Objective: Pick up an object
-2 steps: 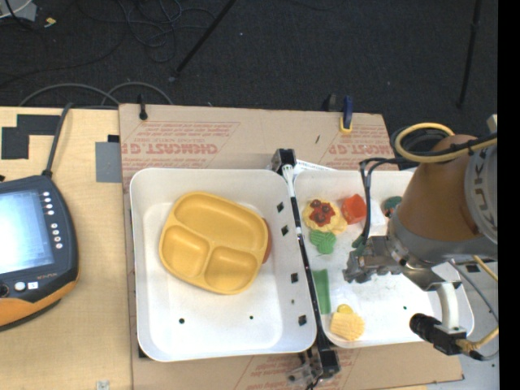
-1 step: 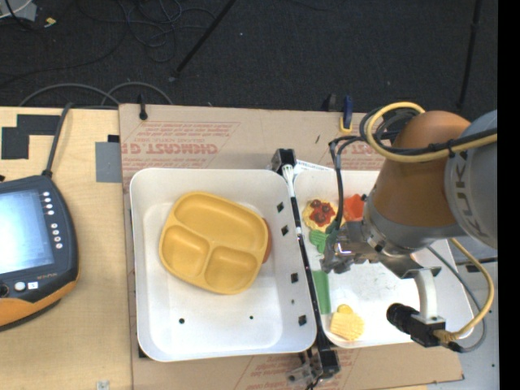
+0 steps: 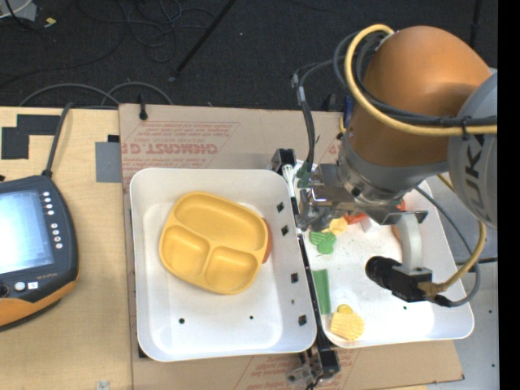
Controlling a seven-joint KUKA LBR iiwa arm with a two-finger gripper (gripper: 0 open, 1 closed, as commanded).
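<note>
I take the middle wall [image 3: 294, 250], where the two bins meet, as my reference. Far left of it, outside the bins, the teach pendant [image 3: 28, 242] lies on the bench. In the left bin [image 3: 162, 331], just left of the wall, a yellow divided plate [image 3: 213, 242] rests with its hollows up. Something orange-red [image 3: 266, 249] looks out from under its edge nearest the wall.

Directly right of the wall, in the right bin [image 3: 422, 319], I see a small green piece [image 3: 322, 242]. A green stick [image 3: 321, 289] lies along the wall, and a yellow ridged piece [image 3: 348, 325] is a little further right. The gripper [image 3: 319, 214] hangs just right of the wall, over the small green piece, so I judge this piece is the target. The big wrist covers the gripper, so I cannot tell if it is wide or narrow, and I see nothing held.
</note>
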